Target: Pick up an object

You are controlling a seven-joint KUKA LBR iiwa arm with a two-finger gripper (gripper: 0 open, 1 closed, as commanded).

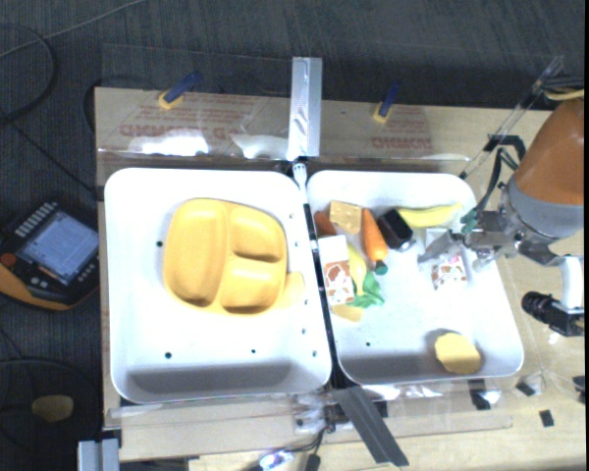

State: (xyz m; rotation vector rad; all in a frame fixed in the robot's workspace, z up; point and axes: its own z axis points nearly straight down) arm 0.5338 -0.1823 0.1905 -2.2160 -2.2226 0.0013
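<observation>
Pincer (450, 248) hovers over the right bin (491, 361), grip state impossible to tell, with the carrot (373, 238) just left, long axis running near-to-far.

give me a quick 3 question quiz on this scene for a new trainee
1. True or false: the yellow divided tray lies in the left bin.
2. Which lies nearest the front right corner of the right bin? A) carrot B) yellow sponge block C) banana
3. Fill in: the carrot has a ____ leafy end.

Key
1. True.
2. B, the yellow sponge block; the banana lies at the back.
3. Green.
</observation>
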